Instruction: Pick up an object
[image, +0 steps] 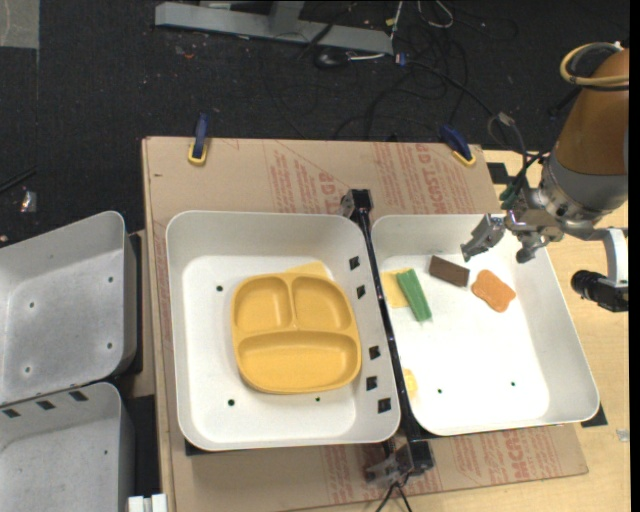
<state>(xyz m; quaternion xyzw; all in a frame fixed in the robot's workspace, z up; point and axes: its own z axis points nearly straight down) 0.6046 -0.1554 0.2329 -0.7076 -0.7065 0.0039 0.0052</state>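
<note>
Surface: a brown board (300, 165) printed with red lettering, seen at a slant.
Left bin (195, 300): white, laid directly on the surface.
Right bin (520, 380): white, laid just beside the left bin.
Far edge: two clamps (199, 140) with yellow and blue parts are fixed, well apart.

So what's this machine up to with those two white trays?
A robot arm reaches in over the right bin, its gripper open and hovering above the far edge with nothing between its fingers. Just below it lie a brown block, an orange piece and a green bar. The left bin holds a yellow divided plate. Nothing has been picked up yet.
</note>
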